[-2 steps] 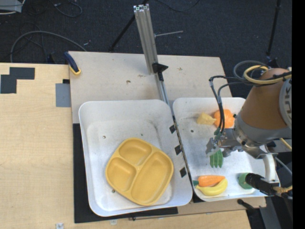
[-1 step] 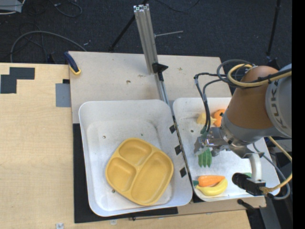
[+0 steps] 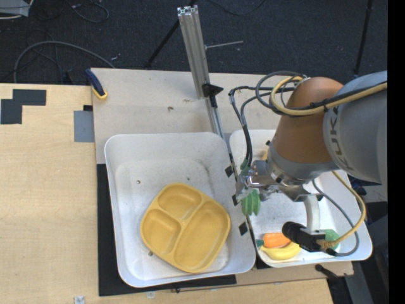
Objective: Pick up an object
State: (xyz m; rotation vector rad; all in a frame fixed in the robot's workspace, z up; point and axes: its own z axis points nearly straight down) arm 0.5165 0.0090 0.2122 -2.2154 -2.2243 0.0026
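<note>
Yellow and split into three wells, the plate (image 3: 185,227) lies flat toward the front of the left bin (image 3: 126,170), its rim close to the bin's near wall. Left of the plate, beyond the bin wall, runs a pale wooden tabletop (image 3: 44,189). Up and left of the plate, on the bench (image 3: 145,100) behind the bin, rests a small tool (image 3: 96,86) with a blue and yellow handle. Behind the plate a slanted aluminium post (image 3: 193,49) rises from the bench, its foot near the gap between the two bins.

Just right of the plate's far rim, across the walls that part the bins, the gripper (image 3: 252,192) hangs low over the left side of the right bin (image 3: 342,211). A green piece (image 3: 251,203) shows directly under it, touching or nearly so. Whether the gripper is clamped on it, closed or spread cannot be told from this angle.

Right of the plate's near rim, in the front left corner of the right bin, an orange piece (image 3: 274,239) lies on the floor, with a banana (image 3: 283,253) touching it on the side nearer the camera. Farther right of the plate, near that bin's front wall, sits a second, smaller green bit (image 3: 330,235). The arm (image 3: 310,138), grey with an orange band, looms over the right bin, well right of the plate, with black and yellow cables (image 3: 278,90) looping off it.
</note>
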